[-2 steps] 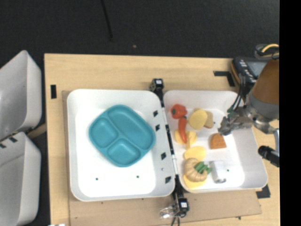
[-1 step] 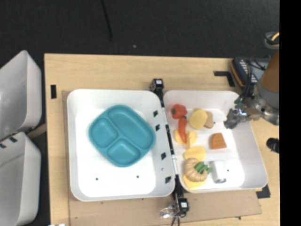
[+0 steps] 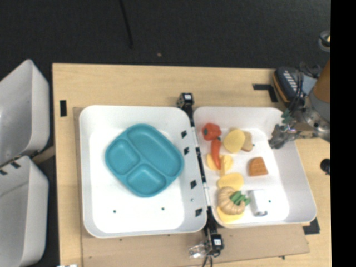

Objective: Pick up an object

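Gripper point(image 3: 278, 136) hangs at the right bin's point(image 3: 297, 202) far right side, just inside the rim, w/ the arm coming in from the right edge. The fingers are too small and dark to read, so can't tell whether apart or together; nothing visible between them.

Nearest pick candidate is the brown block point(image 3: 257, 166), lying just below and slightly left of the gripper, apart from it and from the other items. It looks like a squat orange-brown wedge, roughly square, no clear long axis.

Next nearest is the yellow fruit point(image 3: 236, 141), to the gripper's left at abt the same height, rounded, w/ a beige piece touching its right side. Further left, near the divider btwn bins, sit a red tomato point(image 3: 211, 130) and an orange carrot point(image 3: 216, 151), the carrot's long axis running roughly up-down in the view.

Likely the move turns on a short shift down-left to the block.

The left bin point(image 3: 100, 216) holds a teal divided plate point(image 3: 144, 159).
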Robot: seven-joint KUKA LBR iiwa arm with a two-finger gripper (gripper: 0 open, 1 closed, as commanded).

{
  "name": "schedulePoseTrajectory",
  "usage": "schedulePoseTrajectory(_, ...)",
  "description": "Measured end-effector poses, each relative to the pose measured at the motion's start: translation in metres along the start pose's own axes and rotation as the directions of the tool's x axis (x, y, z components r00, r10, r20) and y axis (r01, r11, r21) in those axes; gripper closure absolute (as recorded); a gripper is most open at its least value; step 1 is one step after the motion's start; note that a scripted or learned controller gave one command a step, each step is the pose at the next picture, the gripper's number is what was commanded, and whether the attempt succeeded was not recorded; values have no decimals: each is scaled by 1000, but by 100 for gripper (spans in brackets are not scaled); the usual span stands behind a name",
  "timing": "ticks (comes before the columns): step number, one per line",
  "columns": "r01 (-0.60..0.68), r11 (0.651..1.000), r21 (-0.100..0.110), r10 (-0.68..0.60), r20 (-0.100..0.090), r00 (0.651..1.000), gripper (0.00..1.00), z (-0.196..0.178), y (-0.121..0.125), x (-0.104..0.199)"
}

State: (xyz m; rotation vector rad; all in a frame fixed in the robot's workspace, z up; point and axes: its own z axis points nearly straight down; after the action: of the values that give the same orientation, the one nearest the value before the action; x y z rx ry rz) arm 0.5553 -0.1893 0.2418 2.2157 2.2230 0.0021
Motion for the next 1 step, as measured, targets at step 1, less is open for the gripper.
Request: schedulePoseTrajectory(1,4,1000,1,-4,-2,1000,100,5,26,52)
